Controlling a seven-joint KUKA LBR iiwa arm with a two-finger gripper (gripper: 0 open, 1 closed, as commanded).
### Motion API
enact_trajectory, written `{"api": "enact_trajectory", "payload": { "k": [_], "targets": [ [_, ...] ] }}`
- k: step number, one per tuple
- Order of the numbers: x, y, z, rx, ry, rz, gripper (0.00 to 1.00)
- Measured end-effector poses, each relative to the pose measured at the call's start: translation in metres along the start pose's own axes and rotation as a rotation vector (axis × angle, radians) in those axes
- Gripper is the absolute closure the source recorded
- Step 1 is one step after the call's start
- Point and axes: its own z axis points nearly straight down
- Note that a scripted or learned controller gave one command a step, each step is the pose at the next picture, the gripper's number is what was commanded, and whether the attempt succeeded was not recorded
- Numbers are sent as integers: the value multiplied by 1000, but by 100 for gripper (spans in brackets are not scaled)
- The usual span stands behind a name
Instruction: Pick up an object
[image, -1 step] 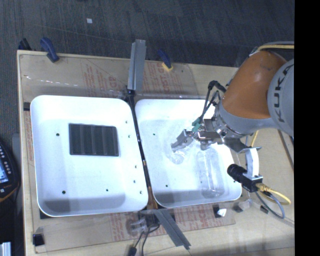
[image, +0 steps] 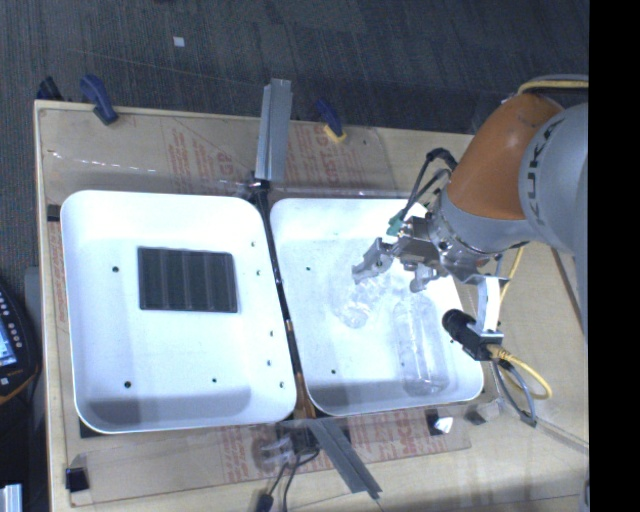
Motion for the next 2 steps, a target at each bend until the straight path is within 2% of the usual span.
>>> {"api": "enact_trajectory", "payload": {
  "k": [1, 2],
  "targets": [
    [-13, 38, 29, 1, 1, 152, 0],
    [5, 52, 119, -26, 1, 246, 0]
  ]
}}
